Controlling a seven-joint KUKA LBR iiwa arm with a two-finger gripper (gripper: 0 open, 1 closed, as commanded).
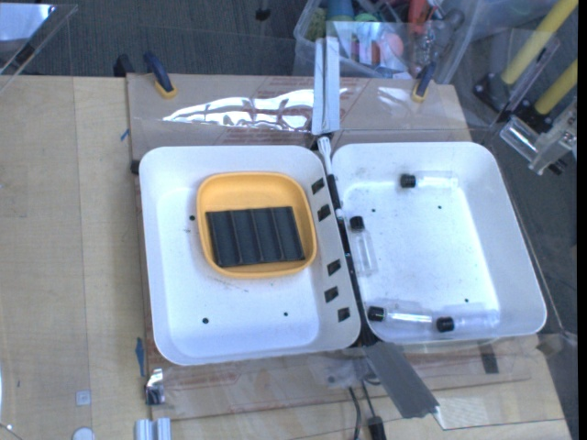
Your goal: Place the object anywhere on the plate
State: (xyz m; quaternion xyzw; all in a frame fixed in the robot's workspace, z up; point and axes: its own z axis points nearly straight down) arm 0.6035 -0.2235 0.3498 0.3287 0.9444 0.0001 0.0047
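A yellow plate (257,183) with rounded corners sits in the left white bin (174,282), a little above the bin's middle. A dark grey ribbed rectangular object (254,236) lies flat on the plate and covers most of its floor. Its long side runs left to right, and it stays inside the plate's rim.
The right white bin (500,246) holds several clear tubes with black caps: one at the back (426,181), one by the left wall (360,244), others along the front (413,318). Black tabs line the ridge between the bins (328,241). A clear box of colourful items (394,16) stands behind.
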